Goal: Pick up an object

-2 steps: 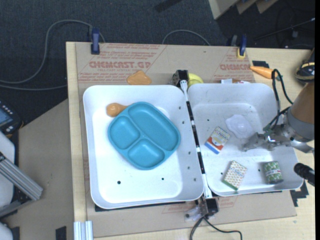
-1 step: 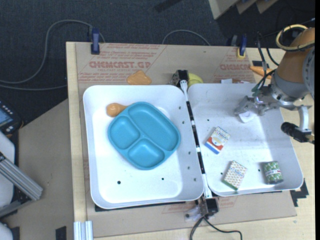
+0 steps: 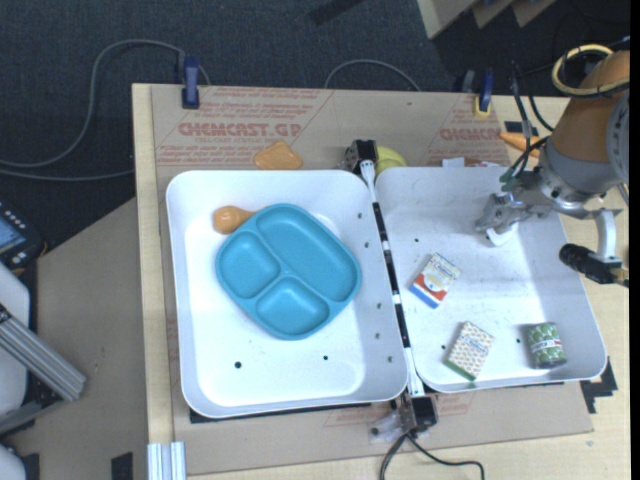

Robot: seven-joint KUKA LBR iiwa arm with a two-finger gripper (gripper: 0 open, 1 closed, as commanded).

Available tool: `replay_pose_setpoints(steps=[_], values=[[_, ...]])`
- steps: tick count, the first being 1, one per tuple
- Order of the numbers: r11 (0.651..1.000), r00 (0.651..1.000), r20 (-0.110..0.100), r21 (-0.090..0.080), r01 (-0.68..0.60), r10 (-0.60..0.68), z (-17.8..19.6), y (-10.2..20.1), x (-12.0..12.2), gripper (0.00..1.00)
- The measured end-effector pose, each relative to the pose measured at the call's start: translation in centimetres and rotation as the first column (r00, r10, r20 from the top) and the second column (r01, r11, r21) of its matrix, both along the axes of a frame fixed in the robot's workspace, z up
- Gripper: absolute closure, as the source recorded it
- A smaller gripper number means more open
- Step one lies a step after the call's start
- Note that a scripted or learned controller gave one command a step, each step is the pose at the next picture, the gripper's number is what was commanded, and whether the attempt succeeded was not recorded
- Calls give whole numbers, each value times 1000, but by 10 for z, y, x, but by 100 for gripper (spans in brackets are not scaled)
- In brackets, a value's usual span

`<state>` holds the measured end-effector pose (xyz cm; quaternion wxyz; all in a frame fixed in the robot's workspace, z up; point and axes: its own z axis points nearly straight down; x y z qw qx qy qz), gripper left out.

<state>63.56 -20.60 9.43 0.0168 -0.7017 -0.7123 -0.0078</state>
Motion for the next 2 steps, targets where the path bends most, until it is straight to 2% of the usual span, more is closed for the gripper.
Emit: replay_pose_setpoints(steps=[1, 2], values=[[999, 1000, 14, -33, 9, -9, 43, 56, -19, 100], [999, 1000, 15, -35, 13, -12, 51, 52, -19, 100]])
